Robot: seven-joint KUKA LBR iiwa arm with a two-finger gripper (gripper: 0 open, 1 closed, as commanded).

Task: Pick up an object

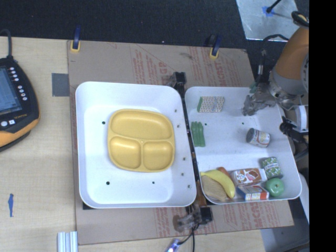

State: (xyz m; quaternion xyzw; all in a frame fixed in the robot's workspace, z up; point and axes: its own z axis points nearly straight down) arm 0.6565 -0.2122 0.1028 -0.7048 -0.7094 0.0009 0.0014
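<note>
The gripper (252,106) is being held low over the far right part of the right bin (231,96), with nothing seen between its jaws; whether they are released or clenched cannot be told.

The candidate objects are all lying in that bin. A small can (258,137) is resting on its side just near of the gripper. A patterned packet (211,104) is lying to the gripper's left, and a green piece (198,133) is lying along the bin's left wall. At the near end a banana (220,182), a printed carton (248,177), a green box (271,167) and a green apple (273,186) are being crowded together. A yellow divided plate (140,139) is sitting in the left bin (86,140).

As a judgement, a miss is being risked: bare bin floor is lying under the gripper, so a closure there would likely catch nothing. The can could be rolled away if nudged. In the crowded near corner, neighbours could be pushed or caught together.

Print is being shown on the carton, box and can, but none of it is readable.
</note>
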